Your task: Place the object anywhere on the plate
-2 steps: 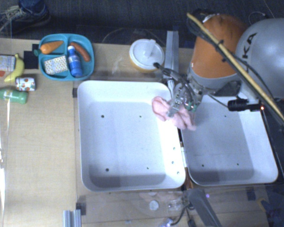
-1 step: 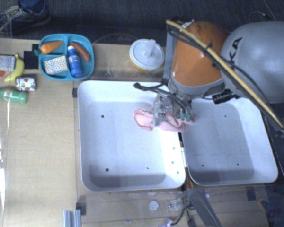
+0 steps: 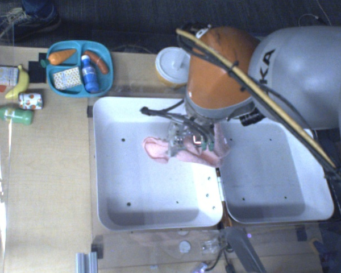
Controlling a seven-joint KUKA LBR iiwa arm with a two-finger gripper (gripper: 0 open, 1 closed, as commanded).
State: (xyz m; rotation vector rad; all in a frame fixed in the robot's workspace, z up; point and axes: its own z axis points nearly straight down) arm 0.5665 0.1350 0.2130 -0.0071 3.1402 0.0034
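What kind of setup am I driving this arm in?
Probably a robotics lab test bench, not a kitchen: two shallow white bins side by side, the KUKA arm reaching over them, and toy food in a blue divided tray on the wooden bench.

Single fixed camera above the bench, looking down at a slant; left bin (image 3: 153,169) sits centre frame, right bin (image 3: 278,175) lower right; the arm (image 3: 261,67) enters from the upper right, close to the lens and large; bench top (image 3: 40,181) fills the left; dark floor along the top edge.
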